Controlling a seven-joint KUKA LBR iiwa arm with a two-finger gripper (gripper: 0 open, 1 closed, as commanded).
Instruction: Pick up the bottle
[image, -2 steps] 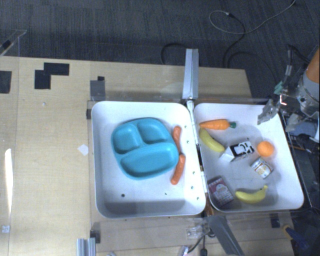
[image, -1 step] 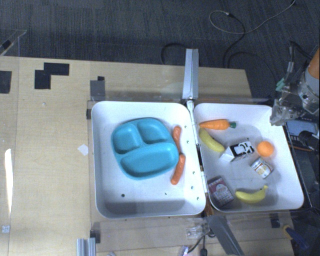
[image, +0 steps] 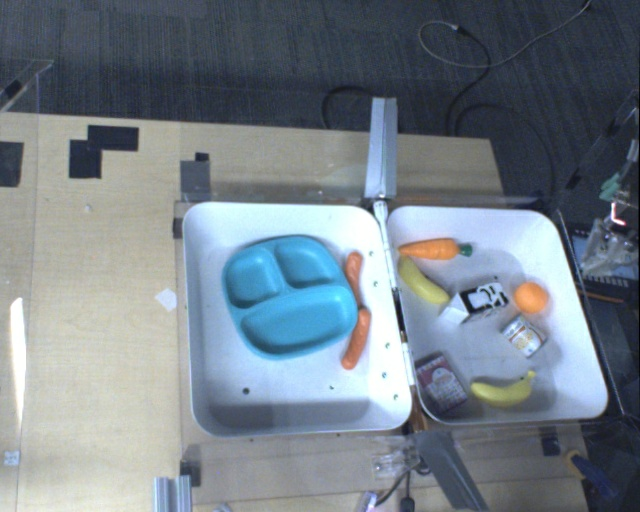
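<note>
The bottle (image: 523, 336) is a small, pale, stubby thing with a light cap, lying on its side in the right bin (image: 565, 258), towards that bin's right wall. Just above it sits an orange (image: 531, 298). A black-and-white carton (image: 483, 298) lies to its upper left, and a yellow banana (image: 503, 390) lies below it near the front wall. Bare bin floor shows around the bottle on its left and right.
The right bin also holds a carrot (image: 433, 249), a second banana (image: 423, 282) and a dark red packet (image: 440, 382). In the left bin (image: 210, 380), a blue divided plate (image: 288, 295) lies beside two orange sausage-shaped pieces (image: 355, 338). A metal post (image: 382, 150) stands behind the bins' divide.
</note>
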